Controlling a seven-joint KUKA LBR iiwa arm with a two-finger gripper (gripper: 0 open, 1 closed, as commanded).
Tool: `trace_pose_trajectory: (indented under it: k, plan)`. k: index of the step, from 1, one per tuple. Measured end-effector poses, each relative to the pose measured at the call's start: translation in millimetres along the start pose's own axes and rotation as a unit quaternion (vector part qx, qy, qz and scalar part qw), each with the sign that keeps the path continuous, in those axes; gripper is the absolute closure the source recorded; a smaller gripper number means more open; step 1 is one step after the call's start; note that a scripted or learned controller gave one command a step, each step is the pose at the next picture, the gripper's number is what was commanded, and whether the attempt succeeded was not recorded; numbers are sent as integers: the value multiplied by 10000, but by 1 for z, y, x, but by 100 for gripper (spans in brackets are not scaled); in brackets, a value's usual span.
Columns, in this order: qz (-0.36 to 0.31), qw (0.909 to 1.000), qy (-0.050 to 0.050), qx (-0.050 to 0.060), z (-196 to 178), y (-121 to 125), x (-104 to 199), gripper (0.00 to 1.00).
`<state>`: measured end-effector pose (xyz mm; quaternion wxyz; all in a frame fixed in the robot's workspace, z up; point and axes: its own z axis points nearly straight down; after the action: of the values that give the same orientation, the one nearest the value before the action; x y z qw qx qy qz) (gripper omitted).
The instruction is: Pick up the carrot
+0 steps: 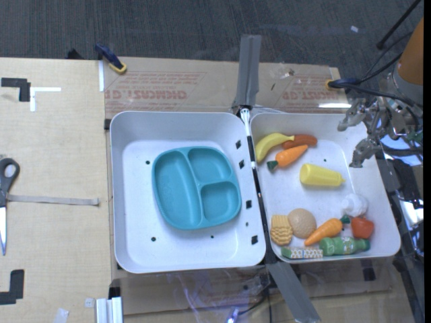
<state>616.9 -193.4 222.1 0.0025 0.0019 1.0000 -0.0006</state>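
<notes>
The bench [47, 147] is the largest thing here, pale wood-toned at the left with a brown cardboard sheet [168, 86] lying behind the bins; red lettering runs across that sheet, upside down and mirrored from this view, too faint to read with certainty. Taking the right bin [323, 130] as landmark: the left bin [128, 200] sits touching it on its left side, their rims clipped together along a black seam, and holds a teal three-compartment plate [197, 187]. Just beyond the right bin's far right corner hangs the pincer [360, 136], grey metal above the rim; whether its fingers are apart or together cannot be told, and nothing shows between them. Inside the right bin, near its far left corner, lies a banana [271, 144], with a carrot [291, 155] touching it on the near side and a reddish sausage [304, 140] just behind that carrot. Toward the bin's middle rests a yellow pepper-like piece [321, 175]. Along the near wall are a tan bun [302, 222], a corn piece [281, 231], a second carrot [324, 229], a green bottle-like item [343, 246], a red tomato [362, 227] and a white lump [354, 204]. Well left of both bins, scissors [5, 187] lie at the bench edge.
</notes>
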Motion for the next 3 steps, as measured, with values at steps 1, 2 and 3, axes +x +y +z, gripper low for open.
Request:
trace_pose_trajectory:
  k: [1, 2, 3]
  plan:
    - [2033, 9791, -92, 16, 100, 24, -19, 0]
    - [2577, 9662, -115, -6, 117, 66, -34, 0]
    - [4494, 8933, 3, 5, 128, 98, -14, 0]
